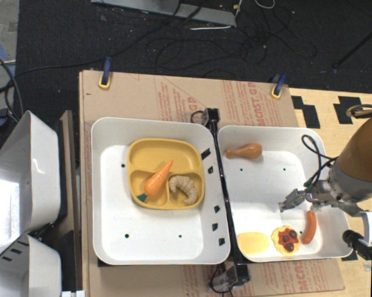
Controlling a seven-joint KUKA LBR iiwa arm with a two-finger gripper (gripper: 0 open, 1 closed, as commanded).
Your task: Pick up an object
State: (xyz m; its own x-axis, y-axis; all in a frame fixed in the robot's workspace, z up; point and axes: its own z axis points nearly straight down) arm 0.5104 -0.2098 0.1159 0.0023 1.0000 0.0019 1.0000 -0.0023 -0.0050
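My gripper [296,199] hangs low over the right bin [277,164], near its right side, and points left. A red sausage [309,228] lies just below and to the right of it. A small round piece with red toppings [286,239] sits beside the sausage, and a flat yellow disc [253,242] lies at the bin's front. A brown drumstick [245,152] rests at the back of the bin, well apart from the gripper. Nothing shows in the gripper's grasp.
The left bin [109,221] holds a yellow divided plate [143,152] with an orange carrot [158,178] and a pale shrimp [185,188] in its compartments. The grey arm [357,164] comes in over the right bin's right wall. A black cable [313,150] loops above the gripper.
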